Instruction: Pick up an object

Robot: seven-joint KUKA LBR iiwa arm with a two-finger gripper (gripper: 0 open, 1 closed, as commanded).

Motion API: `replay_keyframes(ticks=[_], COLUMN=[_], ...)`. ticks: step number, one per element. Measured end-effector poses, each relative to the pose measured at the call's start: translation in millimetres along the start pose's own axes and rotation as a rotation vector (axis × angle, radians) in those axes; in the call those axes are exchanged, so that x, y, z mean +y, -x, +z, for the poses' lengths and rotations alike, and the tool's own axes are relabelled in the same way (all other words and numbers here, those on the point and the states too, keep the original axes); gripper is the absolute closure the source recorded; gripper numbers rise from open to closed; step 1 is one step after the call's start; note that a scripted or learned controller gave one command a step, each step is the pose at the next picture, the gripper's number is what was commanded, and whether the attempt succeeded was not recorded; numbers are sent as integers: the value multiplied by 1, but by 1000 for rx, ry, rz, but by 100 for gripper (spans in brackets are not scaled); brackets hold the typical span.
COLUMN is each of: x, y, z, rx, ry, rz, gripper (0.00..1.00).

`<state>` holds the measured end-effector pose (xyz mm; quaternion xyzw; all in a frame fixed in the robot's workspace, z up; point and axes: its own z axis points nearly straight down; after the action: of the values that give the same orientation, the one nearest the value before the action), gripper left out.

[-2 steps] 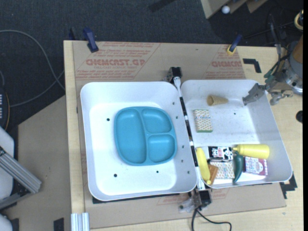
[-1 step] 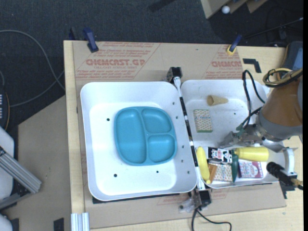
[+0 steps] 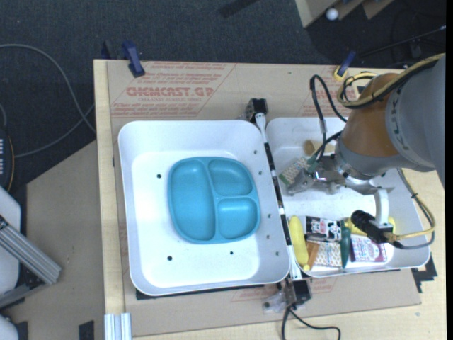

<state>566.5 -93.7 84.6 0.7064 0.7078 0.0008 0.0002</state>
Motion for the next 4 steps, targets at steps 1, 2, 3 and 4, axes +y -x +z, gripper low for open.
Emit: replay_keyframes(ticks=[1, 2, 3, 4], x=[-30, -82, -20, 23], y=[71, 97, 127, 56], z=[0, -4, -114, -115], rx=[-1, -11, -3, -1], ry=[-3, 19, 1, 1], rz=[3, 6, 1, 0], gripper=[0, 0, 0, 0])
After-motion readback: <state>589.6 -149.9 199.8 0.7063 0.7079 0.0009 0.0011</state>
